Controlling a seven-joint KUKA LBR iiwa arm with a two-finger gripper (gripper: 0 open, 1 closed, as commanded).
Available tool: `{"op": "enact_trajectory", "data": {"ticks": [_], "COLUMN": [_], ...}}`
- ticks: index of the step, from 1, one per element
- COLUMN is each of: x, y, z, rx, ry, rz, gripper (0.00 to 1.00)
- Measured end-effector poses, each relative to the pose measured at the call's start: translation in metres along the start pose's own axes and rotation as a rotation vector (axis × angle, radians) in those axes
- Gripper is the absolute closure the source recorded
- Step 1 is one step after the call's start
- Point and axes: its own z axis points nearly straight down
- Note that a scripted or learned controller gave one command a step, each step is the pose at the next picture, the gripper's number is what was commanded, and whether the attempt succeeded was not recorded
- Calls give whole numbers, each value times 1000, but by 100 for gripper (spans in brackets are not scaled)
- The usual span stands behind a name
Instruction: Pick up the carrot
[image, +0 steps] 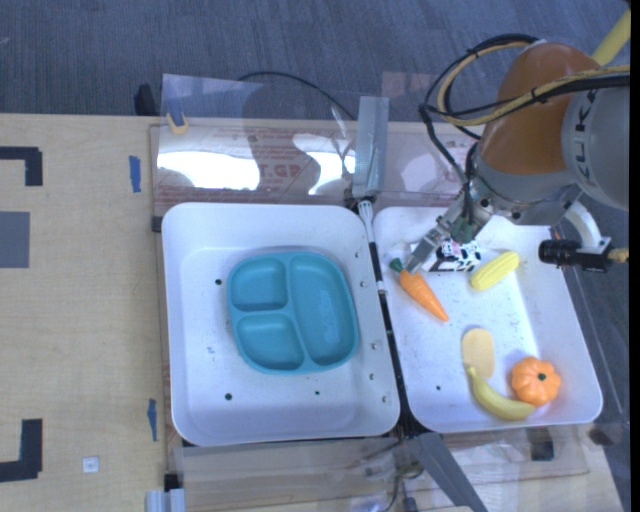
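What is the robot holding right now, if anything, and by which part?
Nothing that can be seen. The gripper hovers in the right bin just above the carrot's green end, with no object visibly between it.

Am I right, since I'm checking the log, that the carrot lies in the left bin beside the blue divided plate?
Not quite. The carrot lies in the right bin, near its left wall, with the hand just above it in the camera view. The blue divided plate sits alone in the left bin.
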Motion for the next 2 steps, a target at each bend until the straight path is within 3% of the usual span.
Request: {"op": "enact_trajectory", "data": {"ticks": [1,2], "x": [66,7], "y": [-24,-27], "z": [4,5], "rx": [9,8], "ry": [10,3], "rz": [-80,193], "gripper": [0,0]}}
